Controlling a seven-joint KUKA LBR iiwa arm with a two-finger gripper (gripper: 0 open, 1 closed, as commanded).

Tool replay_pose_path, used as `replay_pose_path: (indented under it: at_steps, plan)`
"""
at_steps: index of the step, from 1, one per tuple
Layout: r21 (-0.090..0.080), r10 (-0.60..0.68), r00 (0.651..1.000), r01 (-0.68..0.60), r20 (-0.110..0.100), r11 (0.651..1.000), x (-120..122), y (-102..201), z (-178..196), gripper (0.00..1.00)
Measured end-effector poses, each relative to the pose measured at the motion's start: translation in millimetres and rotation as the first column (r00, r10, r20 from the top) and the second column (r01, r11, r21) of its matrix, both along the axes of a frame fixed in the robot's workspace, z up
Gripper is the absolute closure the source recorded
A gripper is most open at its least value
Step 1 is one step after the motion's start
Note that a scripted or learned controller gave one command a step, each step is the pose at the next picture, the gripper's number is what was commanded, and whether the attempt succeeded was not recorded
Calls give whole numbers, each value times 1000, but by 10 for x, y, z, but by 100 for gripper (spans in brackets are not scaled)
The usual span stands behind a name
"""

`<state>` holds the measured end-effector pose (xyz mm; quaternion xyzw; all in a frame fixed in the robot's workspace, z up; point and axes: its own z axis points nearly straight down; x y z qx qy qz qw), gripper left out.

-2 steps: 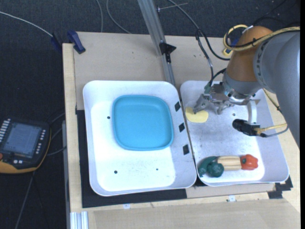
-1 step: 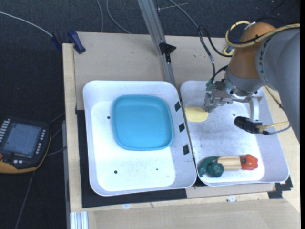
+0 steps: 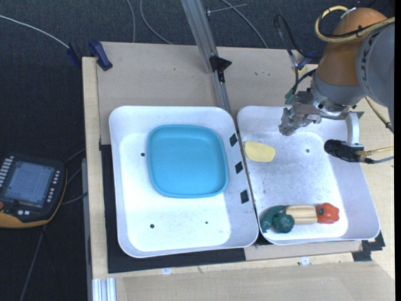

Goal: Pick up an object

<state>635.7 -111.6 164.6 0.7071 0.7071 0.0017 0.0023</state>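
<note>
Claw (image 3: 289, 125) hovers over the right bin's (image 3: 357, 187) far end, nothing in it.
You can't tell how wide it stands. Your nearest target, the yellow piece (image 3: 259, 152), lies just left and nearer; the green, wooden and red toy (image 3: 301, 216) rests against the near wall, harder to reach.
</note>
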Motion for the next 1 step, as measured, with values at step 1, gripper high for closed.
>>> replay_pose_path:
  at_steps: [1]
  plan:
    - [0, 0, 1000, 0, 0, 1000, -33, -19, 626, 100]
